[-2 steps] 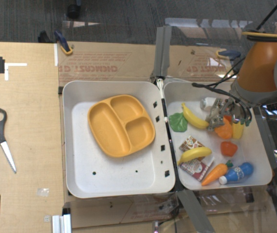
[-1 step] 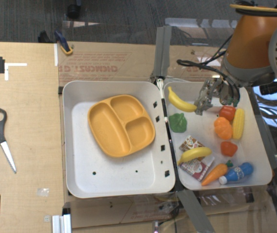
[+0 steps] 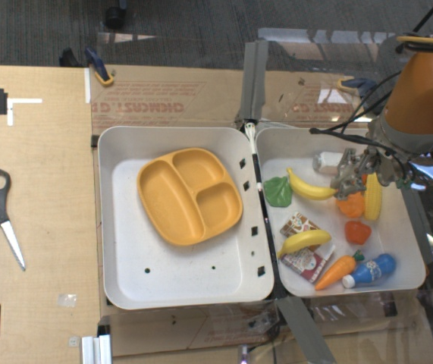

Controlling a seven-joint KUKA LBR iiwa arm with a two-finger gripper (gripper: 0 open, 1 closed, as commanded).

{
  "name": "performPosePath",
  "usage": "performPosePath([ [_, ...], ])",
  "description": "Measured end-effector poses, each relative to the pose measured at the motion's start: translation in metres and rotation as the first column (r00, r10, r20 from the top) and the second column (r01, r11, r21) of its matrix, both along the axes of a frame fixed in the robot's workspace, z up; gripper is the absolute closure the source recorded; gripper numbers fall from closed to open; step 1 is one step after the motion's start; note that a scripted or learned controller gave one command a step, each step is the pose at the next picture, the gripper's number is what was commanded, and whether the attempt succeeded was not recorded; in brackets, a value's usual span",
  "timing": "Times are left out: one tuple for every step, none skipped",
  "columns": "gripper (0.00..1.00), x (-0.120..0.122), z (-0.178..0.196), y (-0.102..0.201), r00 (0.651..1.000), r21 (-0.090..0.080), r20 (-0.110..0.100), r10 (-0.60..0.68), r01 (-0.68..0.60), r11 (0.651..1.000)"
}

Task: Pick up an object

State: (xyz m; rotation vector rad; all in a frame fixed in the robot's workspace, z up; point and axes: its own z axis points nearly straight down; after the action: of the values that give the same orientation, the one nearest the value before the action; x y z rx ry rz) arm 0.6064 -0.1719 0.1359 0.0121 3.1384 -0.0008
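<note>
My gripper (image 3: 348, 179) hangs low over the upper middle of the right bin (image 3: 406, 279), under the grey arm with its orange band (image 3: 425, 89). It sits just above the right end of a yellow banana (image 3: 311, 188) and an orange fruit (image 3: 350, 205). A yellow corn cob (image 3: 372, 197) lies beside it on the right. Around these lie a green pepper (image 3: 278, 192), a second banana (image 3: 305, 240), a red tomato (image 3: 357, 233), a carrot (image 3: 334, 272), a blue bottle (image 3: 373, 271), a snack packet (image 3: 304, 258) and a white item (image 3: 326, 161). I see nothing lifted.
The left bin (image 3: 125, 264) holds an orange divided plate (image 3: 191, 196). The bins' shared walls (image 3: 255, 203) run between them. Scissors (image 3: 0, 211) lie on the wooden bench at the far left. Cables (image 3: 345, 131) trail from the arm over the right bin's back edge.
</note>
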Motion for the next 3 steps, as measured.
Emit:
performPosePath([
  [1.0,-0.03,-0.044,0.045,0.879,0.001,-0.002,-0.477,0.477,0.879],
  [1.0,0.029,-0.042,0.079,0.799,0.002,0.002,-0.602,0.602,0.799],
  [1.0,0.047,0.057,0.123,0.744,0.002,0.001,-0.668,0.668,0.744],
])
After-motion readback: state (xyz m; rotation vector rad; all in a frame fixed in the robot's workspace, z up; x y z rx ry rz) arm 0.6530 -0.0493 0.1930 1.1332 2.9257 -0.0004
